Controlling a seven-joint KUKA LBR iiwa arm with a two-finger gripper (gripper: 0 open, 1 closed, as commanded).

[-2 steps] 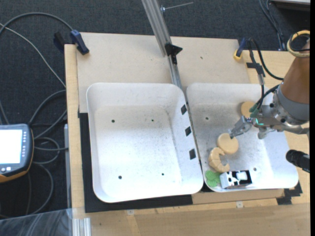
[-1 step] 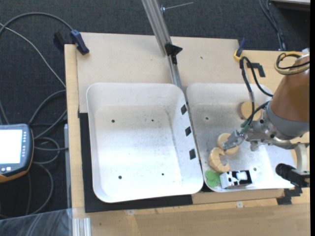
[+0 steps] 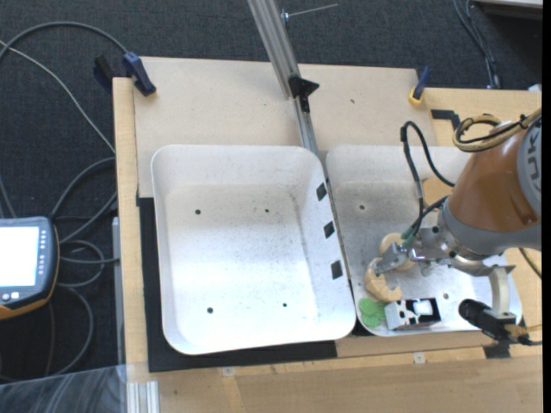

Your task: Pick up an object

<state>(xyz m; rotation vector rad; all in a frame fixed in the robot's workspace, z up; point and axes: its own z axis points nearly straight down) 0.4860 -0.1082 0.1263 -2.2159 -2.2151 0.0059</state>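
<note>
Claw (image 3: 398, 259) reaches low into the right bin (image 3: 366, 175) — beside a tan object (image 3: 380, 280) — grip state unclear.

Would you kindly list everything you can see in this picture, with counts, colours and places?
bins: 2, white, side by side on the bench
tan object: 1, right bin, near front
green disc: 1, right bin, front corner
black-and-white object: 1, right bin, front edge
clamps: 2, blue and yellow, bench's back corners
handheld screen: 1, orange-edged, floor at left
arm: 1, grey and orange, over right bin
gripper: 1, above the tan object
</note>
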